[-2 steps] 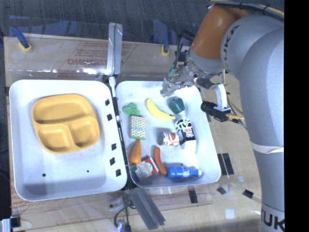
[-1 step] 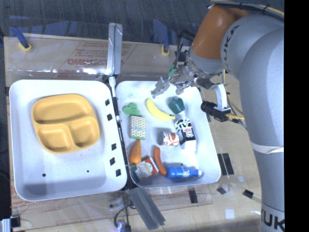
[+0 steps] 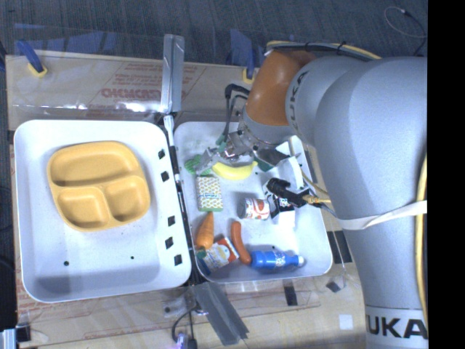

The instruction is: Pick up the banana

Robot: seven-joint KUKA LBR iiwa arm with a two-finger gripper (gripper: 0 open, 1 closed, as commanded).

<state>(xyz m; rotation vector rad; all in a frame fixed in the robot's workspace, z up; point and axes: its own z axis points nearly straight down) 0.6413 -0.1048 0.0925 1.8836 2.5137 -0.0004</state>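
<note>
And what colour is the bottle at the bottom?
Blue, with a white cap; the bottle lies on its side in the right bin, seen in the camera view.

my own wrist hides my gripper (image 3: pixel 231 151), so whether it is spread or closed can't be told. the banana (image 3: pixel 234 171) shows only its lower curve; its upper side sits under my hardware. the green item (image 3: pixel 193 164) beside it is too small to identify. my arm (image 3: pixel 363 180) covers the right bin's (image 3: pixel 320 253) far right wall.
</note>
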